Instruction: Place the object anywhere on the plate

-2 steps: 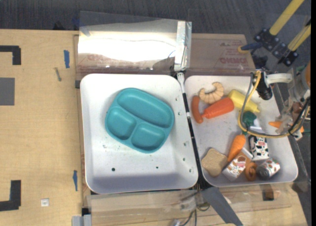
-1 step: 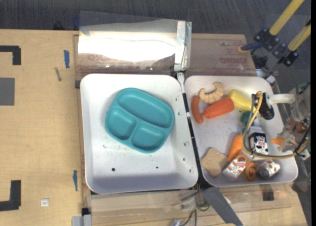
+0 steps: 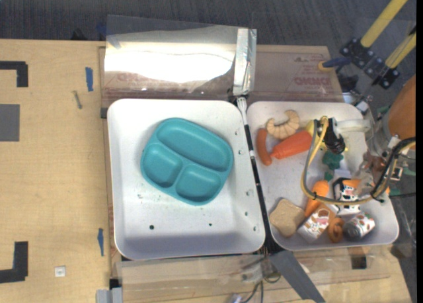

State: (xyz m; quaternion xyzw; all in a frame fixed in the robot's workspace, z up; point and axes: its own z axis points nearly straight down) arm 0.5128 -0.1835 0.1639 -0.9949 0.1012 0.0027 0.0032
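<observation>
You see the teal plate [image 3: 187,160] lying flat in the left bin [image 3: 125,229], a little toward 12 o'clock from the middle of that bin. It has three compartments, one long and two smaller.

The right bin [image 3: 281,186] stands just beside the left one, on its 3 o'clock side, and all the small things lie in it, well apart from the plate. Which of them is the object for the task, you cannot tell.

At 11 o'clock in this bin there is a croissant [image 3: 287,123]. Just under it lies a carrot [image 3: 292,146], tilted, and at the carrot's 9 o'clock end is a red-orange sausage [image 3: 264,147], close to the bin wall. At 7 o'clock lies a slice of bread [image 3: 285,217]. At 6 o'clock several pieces are crowded together: a white and red can [image 3: 317,222], an orange ring [image 3: 336,231] and a grey piece [image 3: 357,227]. Near the middle you see a small green piece [image 3: 330,159] and, toward 6 o'clock from it, an orange piece [image 3: 320,189].

The gripper [image 3: 370,176] reaches in from 3 o'clock and is over the 3 o'clock part of the right bin, near a black and white piece [image 3: 345,193]. It is too cluttered there: you cannot tell if the gripper is apart, together, or clamped on something.
</observation>
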